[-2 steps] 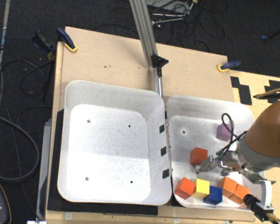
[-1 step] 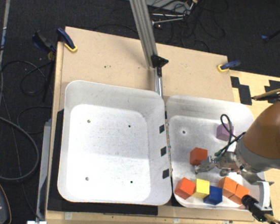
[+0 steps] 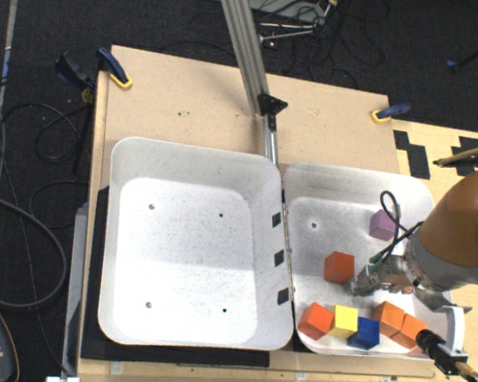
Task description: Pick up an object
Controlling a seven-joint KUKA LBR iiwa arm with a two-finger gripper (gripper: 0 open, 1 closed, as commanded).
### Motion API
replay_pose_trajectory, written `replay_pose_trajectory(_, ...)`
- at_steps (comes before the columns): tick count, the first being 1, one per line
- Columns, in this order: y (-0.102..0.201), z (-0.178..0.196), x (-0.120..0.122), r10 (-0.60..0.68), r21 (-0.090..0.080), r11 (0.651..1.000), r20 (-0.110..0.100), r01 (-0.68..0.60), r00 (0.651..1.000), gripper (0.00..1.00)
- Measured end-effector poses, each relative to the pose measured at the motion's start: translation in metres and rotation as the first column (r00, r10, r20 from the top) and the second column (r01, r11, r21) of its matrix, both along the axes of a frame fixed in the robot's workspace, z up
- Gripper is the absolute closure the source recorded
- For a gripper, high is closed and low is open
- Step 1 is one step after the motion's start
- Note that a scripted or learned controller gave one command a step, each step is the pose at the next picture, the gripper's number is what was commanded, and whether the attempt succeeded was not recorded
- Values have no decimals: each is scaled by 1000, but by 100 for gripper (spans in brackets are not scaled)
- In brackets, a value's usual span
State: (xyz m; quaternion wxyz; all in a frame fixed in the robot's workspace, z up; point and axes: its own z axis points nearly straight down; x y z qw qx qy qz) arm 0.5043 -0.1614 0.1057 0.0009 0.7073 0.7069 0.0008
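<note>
Along the near edge of the right white plastic bin [image 3: 344,187] sits a row of small blocks: an orange cube [image 3: 316,320], a yellow cube [image 3: 345,319], a blue cube [image 3: 366,333] and two orange blocks [image 3: 399,323] touching each other at the right. Farther in, another orange cube [image 3: 339,266] stands alone, with a pale purple block [image 3: 383,224] beyond it towards the far right. Just right of the lone orange cube hangs the gripper [image 3: 365,282] of the grey, orange-banded arm [image 3: 465,233], low over the bin floor; whether it is apart or together cannot be told. Left of it lies the other white plastic bin [image 3: 129,163].
</note>
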Motion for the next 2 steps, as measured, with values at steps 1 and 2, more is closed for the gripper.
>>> replay_pose_trajectory(1, -3, 59, -6, 2, -2, 1000, 4, -2, 1000, 100)
replay_pose_trajectory(2, -9, 106, -11, 2, -3, 1000, 4, -2, 1000, 100)
